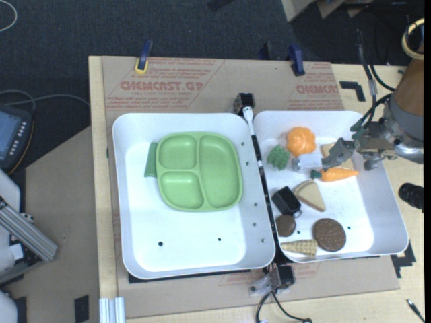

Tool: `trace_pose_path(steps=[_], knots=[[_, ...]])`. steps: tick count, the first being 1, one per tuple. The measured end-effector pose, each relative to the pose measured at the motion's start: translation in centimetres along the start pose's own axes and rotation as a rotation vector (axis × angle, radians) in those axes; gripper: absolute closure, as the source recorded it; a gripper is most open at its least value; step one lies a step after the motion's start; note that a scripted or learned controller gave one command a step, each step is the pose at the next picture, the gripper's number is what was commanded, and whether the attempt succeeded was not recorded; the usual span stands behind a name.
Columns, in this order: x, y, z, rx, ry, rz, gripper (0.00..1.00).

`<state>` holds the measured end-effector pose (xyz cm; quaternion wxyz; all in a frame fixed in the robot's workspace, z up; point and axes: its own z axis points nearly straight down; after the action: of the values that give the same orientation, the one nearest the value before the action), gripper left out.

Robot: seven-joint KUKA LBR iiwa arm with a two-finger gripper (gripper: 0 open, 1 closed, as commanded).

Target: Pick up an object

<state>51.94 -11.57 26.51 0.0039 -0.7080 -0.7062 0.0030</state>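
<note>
Carrot: lies in the right bin, just below the gripper.
Gripper: over the right bin, fingers slightly parted, nothing between them.
Orange: left of gripper.
Green tray: left bin.

Jaws hover above carrot in right bin.
</note>
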Motion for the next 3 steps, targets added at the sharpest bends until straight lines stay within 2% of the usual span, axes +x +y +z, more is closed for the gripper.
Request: trace_pose_path(steps=[1, 3], knots=[[0.0, 0.2, -0.5, -0.011, -0.002, -0.002, 0.0], [0.2, -0.5, 8.1, -0.004, 0.001, -0.002, 0.0]])
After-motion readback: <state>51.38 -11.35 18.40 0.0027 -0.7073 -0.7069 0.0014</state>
